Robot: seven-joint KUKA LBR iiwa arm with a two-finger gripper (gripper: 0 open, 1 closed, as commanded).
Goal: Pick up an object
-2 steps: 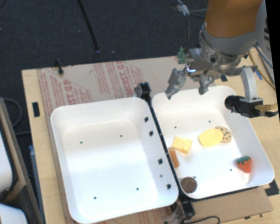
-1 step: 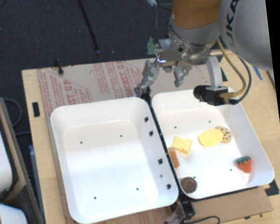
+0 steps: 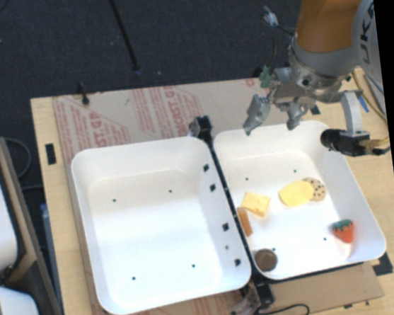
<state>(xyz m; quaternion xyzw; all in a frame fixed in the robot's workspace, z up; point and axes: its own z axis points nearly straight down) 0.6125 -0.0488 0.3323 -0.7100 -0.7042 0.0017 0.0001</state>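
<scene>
The hand (image 3: pixel 272 116) is spread wide, nothing held, above the right shallow white bin's (image 3: pixel 348 170) far edge; a yellow cheese-like block (image 3: pixel 256 204) is left inside.

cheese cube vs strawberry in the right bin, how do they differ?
The cheese cube is pale yellow and blocky; the strawberry is red with a green top and rounded. The cube lies near the bin's middle, left of the yellow slice; the strawberry sits alone by the right wall. Both lie loose in the right bin, apart from the gripper.
</scene>
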